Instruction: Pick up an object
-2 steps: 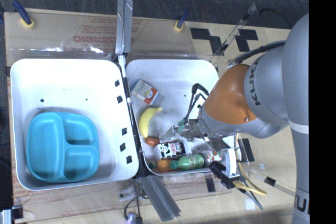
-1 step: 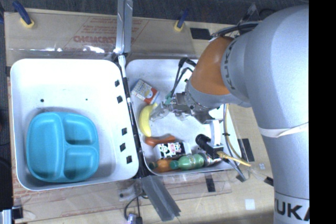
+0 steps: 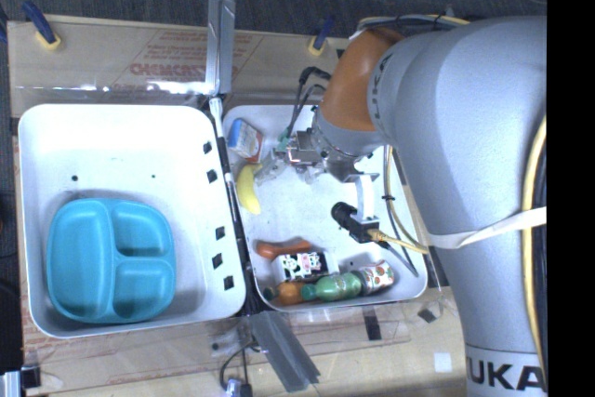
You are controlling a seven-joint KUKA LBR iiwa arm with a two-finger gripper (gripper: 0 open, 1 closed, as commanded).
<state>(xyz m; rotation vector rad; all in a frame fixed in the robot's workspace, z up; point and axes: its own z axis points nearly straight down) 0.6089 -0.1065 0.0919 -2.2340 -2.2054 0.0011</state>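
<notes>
Wooden counter [image 3: 112,60], two white bins side by side, and the arm's in over the right bin [image 3: 307,200]! The gripper [image 3: 299,149] hangs low at the bin's far end, apparently lining up a grab; whether it's open, I can't tell. The banana [image 3: 246,189] lies just beside it, toward the divider.

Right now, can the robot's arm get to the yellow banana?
Probably yes. The banana lies bare by the right bin's left wall, nothing on top of it. The gripper hangs just beside it, over that same bin, though the wall could crowd it.
</notes>
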